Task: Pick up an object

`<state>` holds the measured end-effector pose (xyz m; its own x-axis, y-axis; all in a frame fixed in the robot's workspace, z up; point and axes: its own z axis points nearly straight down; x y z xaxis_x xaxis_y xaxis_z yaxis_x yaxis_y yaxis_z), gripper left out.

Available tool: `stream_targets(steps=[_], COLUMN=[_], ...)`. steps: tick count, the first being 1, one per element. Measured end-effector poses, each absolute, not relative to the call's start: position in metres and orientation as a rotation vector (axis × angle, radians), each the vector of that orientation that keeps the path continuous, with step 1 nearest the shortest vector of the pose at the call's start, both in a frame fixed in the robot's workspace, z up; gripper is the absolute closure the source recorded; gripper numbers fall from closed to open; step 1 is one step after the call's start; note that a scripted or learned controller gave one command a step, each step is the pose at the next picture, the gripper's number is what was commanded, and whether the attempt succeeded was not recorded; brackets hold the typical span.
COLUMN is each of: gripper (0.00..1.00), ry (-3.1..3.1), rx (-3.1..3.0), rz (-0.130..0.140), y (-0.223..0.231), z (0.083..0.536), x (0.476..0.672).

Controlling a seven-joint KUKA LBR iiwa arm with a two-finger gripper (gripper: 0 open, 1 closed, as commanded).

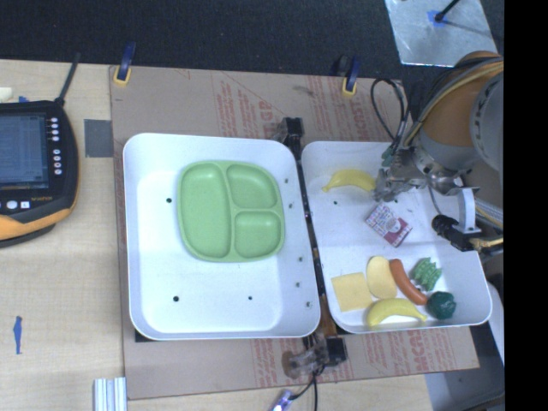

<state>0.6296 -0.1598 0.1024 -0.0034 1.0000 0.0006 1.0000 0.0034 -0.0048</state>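
In the camera view the tool (396, 181) hangs over the far part of the right bin (479, 274), and nothing can be seen held in it; whether it is open or closed I cannot tell, since the tip is a small dark tangle of metal and cable from this angle. The likeliest candidates lie close by: a yellow banana-shaped piece (351, 179) just to the tool's left, and a small red-and-white packet (387, 224) just nearer the camera than the tool, lying flat and tilted. To do the pick well, I judge the tool should settle on one of these two, line itself squarely over the thing's narrow width, and come straight down so nothing is nudged away; the flat packet looks harder to get under than the curved banana piece. Well nearer the camera than the tool sits a crowded cluster: a yellow cheese-like slice (351, 291), a pale oval piece (382, 276), a reddish sausage (406, 282), a green broccoli-like piece (426, 273), a dark green round piece (442, 305) and another yellow banana-like piece (395, 313), touching or overlapping, so a clean grip there seems less sure. Far to the tool's left, the left bin (154, 229) holds a green divided plate (230, 210). The arm (462, 118) is cut off at the edge, and its bulk hides the bin's far right corner.
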Motion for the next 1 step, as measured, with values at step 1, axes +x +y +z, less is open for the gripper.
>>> stream_targets(steps=[1], gripper=[0.0], ry=[-2.223], rx=[-2.215], rz=[0.005], y=[-0.1598], z=[0.1023], x=[0.6296])
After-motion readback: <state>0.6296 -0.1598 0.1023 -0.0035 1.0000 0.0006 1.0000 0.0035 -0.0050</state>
